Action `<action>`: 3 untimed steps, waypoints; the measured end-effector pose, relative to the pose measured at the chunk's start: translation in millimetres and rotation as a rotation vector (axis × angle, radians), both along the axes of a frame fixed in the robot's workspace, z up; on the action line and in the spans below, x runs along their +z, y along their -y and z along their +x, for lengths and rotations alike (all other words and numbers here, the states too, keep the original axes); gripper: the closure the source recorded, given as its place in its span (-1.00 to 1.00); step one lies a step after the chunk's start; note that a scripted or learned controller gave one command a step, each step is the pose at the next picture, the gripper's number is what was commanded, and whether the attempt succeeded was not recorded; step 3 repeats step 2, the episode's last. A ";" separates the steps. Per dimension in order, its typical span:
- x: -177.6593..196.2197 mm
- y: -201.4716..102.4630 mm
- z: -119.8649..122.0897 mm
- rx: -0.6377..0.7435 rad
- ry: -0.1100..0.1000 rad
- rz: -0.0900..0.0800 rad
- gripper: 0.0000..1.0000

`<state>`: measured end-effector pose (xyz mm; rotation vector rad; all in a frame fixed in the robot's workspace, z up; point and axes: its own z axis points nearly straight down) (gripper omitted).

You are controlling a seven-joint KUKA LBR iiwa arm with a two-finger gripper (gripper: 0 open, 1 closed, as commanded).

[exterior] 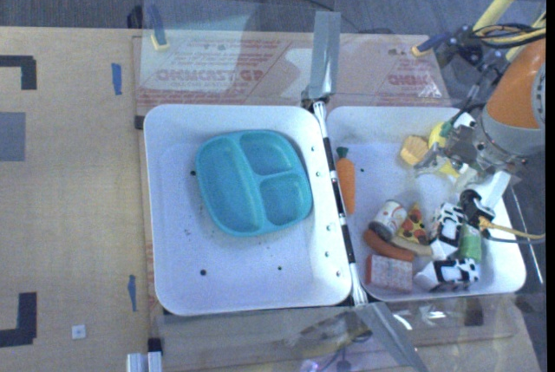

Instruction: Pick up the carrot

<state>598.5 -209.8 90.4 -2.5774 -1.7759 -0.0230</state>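
camera view: gripper [451, 155] hangs over the right bin [381, 129], its grip state impossible to tell; the carrot [346, 181] lies well apart along that bin's left wall. best approach: cross above the toys [434, 227], close across its narrow width.

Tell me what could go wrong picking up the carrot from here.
The carrot lies along the right bin's left wall, so the end effector may strike that wall or miss. It hangs across the bin by a yellow toy; a low crossing could knock that toy.
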 end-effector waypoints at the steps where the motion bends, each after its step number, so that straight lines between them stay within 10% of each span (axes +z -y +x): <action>1: -3.1 -12.4 67.9 -0.043 -0.014 -0.016 -1.00; 2: 9.1 -13.4 69.7 -0.040 -0.010 -0.019 1.00; 3: 9.1 -13.4 69.7 -0.040 -0.010 -0.019 1.00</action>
